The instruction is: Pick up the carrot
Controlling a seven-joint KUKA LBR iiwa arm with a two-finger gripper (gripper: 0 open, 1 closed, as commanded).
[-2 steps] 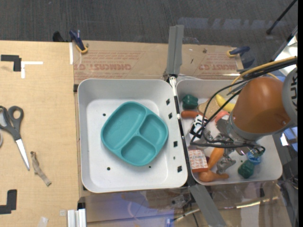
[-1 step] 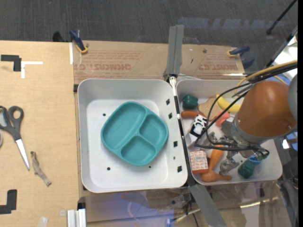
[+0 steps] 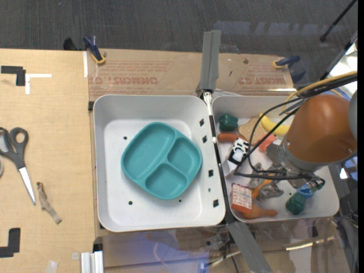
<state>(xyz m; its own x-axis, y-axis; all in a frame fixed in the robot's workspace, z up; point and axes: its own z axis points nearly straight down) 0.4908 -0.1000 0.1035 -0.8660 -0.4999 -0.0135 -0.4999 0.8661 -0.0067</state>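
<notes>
The carrot point(image 3: 254, 212) lies at the near edge of the right bin point(image 3: 327, 208), just in front of a small red-and-white packet point(image 3: 241, 196). The gripper point(image 3: 272, 182) hangs just above and behind it, under the orange band of the arm point(image 3: 318, 131), amid cables; whether it is released or clenched cannot be told. The same bin holds a green piece point(image 3: 228, 120), a banana point(image 3: 272, 124), a red sausage-like piece point(image 3: 227, 136) and a teal cup point(image 3: 297, 202). The left bin point(image 3: 108, 152) holds a teal divided plate point(image 3: 162, 160).
</notes>
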